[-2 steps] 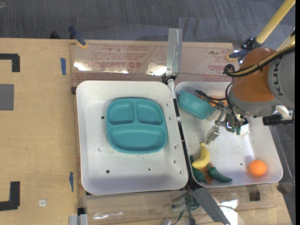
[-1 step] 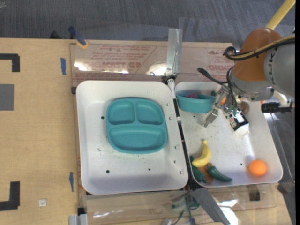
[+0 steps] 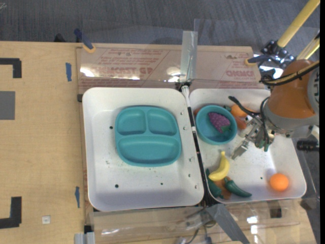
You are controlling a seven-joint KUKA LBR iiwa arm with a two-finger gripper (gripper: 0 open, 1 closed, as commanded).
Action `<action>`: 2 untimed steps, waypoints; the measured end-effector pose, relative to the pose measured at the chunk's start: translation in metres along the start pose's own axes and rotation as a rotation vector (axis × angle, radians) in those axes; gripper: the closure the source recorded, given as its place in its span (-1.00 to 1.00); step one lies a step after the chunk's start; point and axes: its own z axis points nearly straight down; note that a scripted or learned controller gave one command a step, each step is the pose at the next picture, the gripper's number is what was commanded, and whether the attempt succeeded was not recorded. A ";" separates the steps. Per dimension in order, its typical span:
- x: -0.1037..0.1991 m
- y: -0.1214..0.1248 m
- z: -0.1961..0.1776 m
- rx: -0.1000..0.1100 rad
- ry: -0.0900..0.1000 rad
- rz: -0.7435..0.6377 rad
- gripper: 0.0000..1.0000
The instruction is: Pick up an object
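Within the right bin (image 3: 292,159), a banana (image 3: 220,168) lies near the front-left, overlapping a green pepper (image 3: 234,188) whose end is hard to make out. Purple grapes (image 3: 219,120) sit in a teal bowl (image 3: 203,127). Gripper (image 3: 242,147) hangs just beside the bowl, fingers slightly spread, pinching nothing. Arm (image 3: 289,98) enters from the right, partly covering an orange item behind the bowl.
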 end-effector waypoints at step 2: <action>-0.017 0.045 0.004 0.056 0.046 0.024 -1.00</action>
